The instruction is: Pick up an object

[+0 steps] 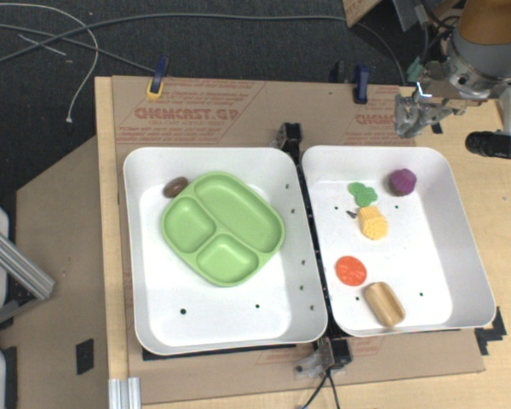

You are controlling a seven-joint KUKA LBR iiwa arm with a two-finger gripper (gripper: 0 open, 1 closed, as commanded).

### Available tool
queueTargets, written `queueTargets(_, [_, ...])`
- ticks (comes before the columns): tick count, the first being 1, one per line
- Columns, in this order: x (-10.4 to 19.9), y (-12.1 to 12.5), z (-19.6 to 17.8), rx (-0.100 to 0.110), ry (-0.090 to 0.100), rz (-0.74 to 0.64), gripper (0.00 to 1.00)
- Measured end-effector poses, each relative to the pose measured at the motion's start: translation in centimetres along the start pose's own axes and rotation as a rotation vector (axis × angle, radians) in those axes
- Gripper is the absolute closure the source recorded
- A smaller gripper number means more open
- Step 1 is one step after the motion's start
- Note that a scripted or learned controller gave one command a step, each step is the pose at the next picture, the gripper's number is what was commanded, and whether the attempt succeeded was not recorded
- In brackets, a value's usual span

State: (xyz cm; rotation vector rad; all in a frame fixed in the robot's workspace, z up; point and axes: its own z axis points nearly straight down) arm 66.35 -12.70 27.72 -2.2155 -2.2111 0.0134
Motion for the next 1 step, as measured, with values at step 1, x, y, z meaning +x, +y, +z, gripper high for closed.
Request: queueTargets(1, [0.03, 0.17, -0.86, -0.014, -0.002, -0.002, 0.0])
